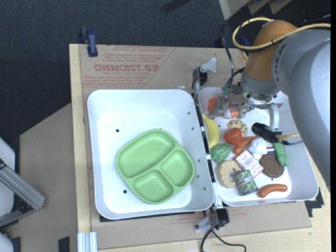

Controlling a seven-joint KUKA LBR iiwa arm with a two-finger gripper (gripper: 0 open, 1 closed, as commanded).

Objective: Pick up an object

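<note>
Since the grey arm's two-finger gripper (232,107) is down over the far end of the right-hand shallow white bin (304,185), I judge I am at the approach or grasp step. Whether it is released or clenched, I cannot tell. Small toy foods (247,159) lie heaped beside it; next I need a clean closure, then a lift.

Green tray (155,165) in white bin (105,140); yellow banana (212,131), red tomato (233,136)
</note>
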